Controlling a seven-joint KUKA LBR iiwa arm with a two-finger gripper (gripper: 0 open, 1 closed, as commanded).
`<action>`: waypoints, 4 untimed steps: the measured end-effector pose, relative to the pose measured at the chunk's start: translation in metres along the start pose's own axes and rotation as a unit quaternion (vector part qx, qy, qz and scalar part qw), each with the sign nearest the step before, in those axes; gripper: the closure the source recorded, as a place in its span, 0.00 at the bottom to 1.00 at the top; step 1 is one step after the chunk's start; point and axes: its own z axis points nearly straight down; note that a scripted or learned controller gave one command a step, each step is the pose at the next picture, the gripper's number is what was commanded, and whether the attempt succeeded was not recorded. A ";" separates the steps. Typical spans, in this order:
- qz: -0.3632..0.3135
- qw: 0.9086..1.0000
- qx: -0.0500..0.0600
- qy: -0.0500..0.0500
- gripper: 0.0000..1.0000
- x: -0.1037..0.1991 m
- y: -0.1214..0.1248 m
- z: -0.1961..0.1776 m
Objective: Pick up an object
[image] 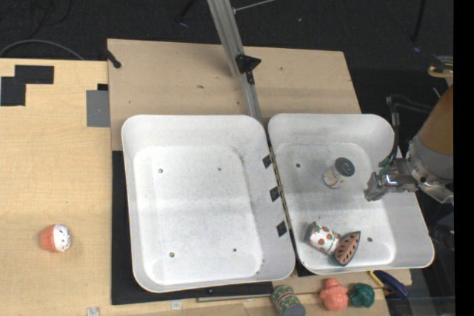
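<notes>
Two white bins are set side by side on the counter (185,78). The left bin (194,203) offers a broad bare floor. In the right bin (348,189), a small jar (339,172) lies at centre, with a spotted cup (323,237) and a brown shoe sole (346,248) touching near the lower edge. The gripper (376,185) is seen at the bin's right side, beside the jar and apart from it; nothing is seen in its grasp.

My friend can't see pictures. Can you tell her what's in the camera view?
A robot gripper hovers at the right side of the right white bin, near a small jar. A spotted cup and a brown scrubber lie at that bin's front.
</notes>
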 end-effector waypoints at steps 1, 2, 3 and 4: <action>0.000 1.000 0.000 0.000 1.00 -0.002 -0.002 -0.063; 0.000 1.000 0.000 0.000 1.00 0.000 0.008 -0.120; -0.001 1.000 0.002 0.001 1.00 0.000 0.008 -0.134; -0.001 1.000 0.004 0.002 1.00 0.052 0.009 -0.114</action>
